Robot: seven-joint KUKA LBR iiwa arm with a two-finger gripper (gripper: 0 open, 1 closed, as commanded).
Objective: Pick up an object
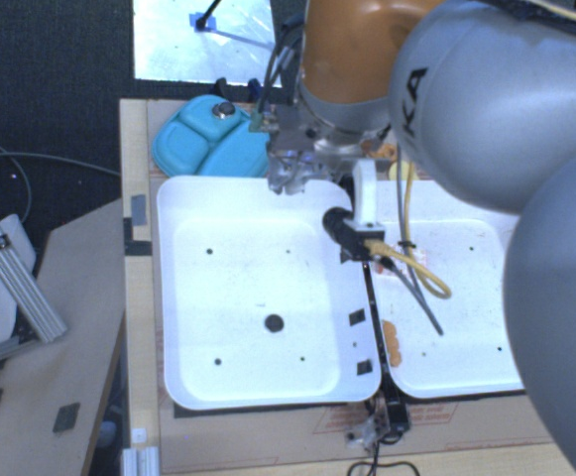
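Approach step, nothing lifted yet; gripper sits at the far-right corner of the left bin.

Small dark round object [274, 322] lies on the floor of the left bin [228, 286], mid-width, toward the near edge. It could be just a mark, as the view is coarse. Orange piece [392, 343] sits at the left edge of the right bin [476, 340], toward the near corner. Gripper [289, 177] is well apart from both; can't tell how wide it is open, and nothing is seen held. Next move: travel over one object, descend, close. Blue moulded thing [213, 139] lies outside, past the left bin's far edge.

A dark disc [274, 322] lies in the left bin [198, 266], the arm [357, 48] over its far rim.
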